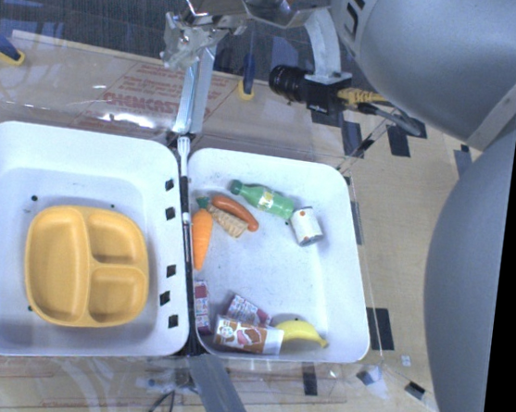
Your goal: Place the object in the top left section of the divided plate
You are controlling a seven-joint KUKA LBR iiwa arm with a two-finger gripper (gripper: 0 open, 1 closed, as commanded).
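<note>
Several light, stiff toy foods, a carrot [200,237] best pinched mid-length, await the yellow plate [88,266]; whether the gripper [190,34] is shut cannot be told.

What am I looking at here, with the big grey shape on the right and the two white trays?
The big grey shape is a robot arm reaching in from the right. Its two-finger gripper hangs at the top, above the bench beyond the trays; nothing is visible between its fingers. One fixed camera looks down on the bench at a slant. The left white bin holds a yellow divided plate with three sections, nothing in them. The right white bin holds toy food: an orange carrot, a hot dog in a bun, a green bottle, a small white can, a yellow banana and some flat packets.
</note>
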